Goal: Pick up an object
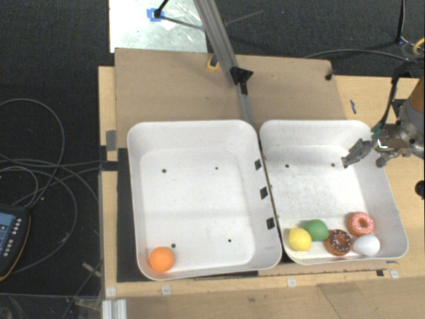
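Looking at this one, the arm is pretty clearly in the approach stage and nothing has been picked yet. The gripper (364, 153) sits over the upper right part of the right bin (312, 135), coming in from the right edge, and honestly I cannot tell how it stands, it's just a dark blurry shape at this angle and nothing shows up in it. All the candidates in that bin are bunched along the near edge: a yellow ball (299, 239) touching a green ball (317, 230), then a chocolate donut (339, 242), a pink donut (360, 223) just above it, and a white ball (366, 245) in the corner. They're well apart from where the gripper hangs. The left bin (192, 133) has one orange ball (161, 259) alone in its near left corner, which would be the cleanest target in my opinion, since nothing crowds it, but it's the far reach. My guess is the next move calls for travelling toward the near edge of the right bin, lining up above one item, and dropping straight down. The catch is the cluster: things there touch or nearly touch, so a sloppy descent could land on two at once or shove one into the bin wall.
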`<state>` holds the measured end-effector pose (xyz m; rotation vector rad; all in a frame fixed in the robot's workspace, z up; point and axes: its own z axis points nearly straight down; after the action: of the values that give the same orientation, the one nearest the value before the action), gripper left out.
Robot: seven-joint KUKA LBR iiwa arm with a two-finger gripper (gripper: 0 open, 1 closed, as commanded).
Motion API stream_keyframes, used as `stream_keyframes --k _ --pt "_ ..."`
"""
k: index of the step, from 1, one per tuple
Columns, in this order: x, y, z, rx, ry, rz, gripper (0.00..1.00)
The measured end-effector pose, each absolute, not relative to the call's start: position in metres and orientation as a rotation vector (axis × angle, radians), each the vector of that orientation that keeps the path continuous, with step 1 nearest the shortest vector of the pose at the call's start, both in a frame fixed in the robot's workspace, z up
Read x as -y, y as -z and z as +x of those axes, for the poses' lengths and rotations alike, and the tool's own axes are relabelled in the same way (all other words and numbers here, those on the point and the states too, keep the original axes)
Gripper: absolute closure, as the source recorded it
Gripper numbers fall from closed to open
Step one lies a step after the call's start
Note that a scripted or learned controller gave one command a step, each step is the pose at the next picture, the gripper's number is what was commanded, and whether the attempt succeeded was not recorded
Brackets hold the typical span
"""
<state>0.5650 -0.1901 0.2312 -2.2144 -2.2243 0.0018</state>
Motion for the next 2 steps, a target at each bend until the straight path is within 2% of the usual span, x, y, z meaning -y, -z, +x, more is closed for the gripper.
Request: stream_keyframes --k 1,2 --pt "0.19 -0.234 0.566 2.228 0.002 -2.216 0.0" --pt "0.193 -0.172 0.562 2.219 -0.003 -2.219 0.0"
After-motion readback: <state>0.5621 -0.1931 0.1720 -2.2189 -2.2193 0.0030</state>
